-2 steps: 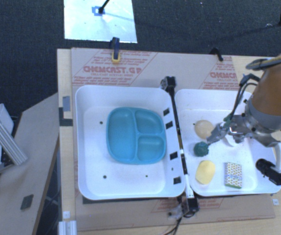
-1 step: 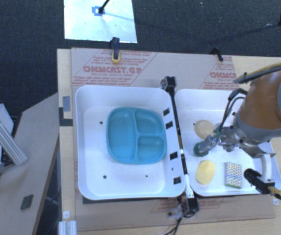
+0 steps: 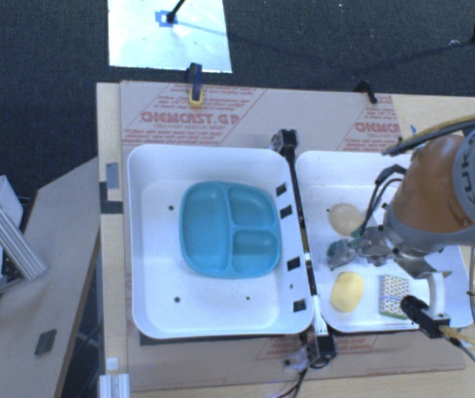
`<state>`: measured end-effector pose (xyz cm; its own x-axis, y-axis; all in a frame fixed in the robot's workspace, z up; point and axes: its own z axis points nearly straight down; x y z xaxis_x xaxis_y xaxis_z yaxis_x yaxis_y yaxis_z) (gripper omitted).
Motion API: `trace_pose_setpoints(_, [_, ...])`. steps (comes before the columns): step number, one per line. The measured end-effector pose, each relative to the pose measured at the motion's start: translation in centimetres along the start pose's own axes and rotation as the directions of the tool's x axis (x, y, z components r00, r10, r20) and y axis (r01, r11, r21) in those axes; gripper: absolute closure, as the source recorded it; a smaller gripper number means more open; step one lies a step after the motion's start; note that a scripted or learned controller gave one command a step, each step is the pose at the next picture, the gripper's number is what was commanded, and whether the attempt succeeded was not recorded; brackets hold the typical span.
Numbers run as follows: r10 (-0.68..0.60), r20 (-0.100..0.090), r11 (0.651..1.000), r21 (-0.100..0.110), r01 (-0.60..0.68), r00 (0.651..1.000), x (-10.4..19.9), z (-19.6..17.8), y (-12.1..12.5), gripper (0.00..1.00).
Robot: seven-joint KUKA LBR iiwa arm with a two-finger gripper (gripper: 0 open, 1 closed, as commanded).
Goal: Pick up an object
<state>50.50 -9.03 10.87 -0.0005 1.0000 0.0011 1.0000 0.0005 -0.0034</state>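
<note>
Now gripper [image 3: 342,252] low in right bin [image 3: 320,172], lower right; grip state unclear; lemon [image 3: 347,291] unlifted; pick pending.

I am looking down on a robotics lab. Two white bins [image 3: 150,222] are sitting on a clamped board [image 3: 220,114] on a wooden bench [image 3: 109,123], with dark carpet [image 3: 38,56] lying beyond.

A light blue divided tray [image 3: 226,229] is seen in the white left bin [image 3: 150,247]. In the white right bin [image 3: 320,181], a pale cream ball [image 3: 345,217], a yellow lemon-like piece [image 3: 347,291] and a green-and-white checked block [image 3: 393,295] are shown.
</note>
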Motion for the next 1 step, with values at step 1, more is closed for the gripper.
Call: trace_pose_setpoints(1, [0.001,0.001,1.000,-0.006,0.000,1.000,-0.03,-1.28,0.17,1.00])
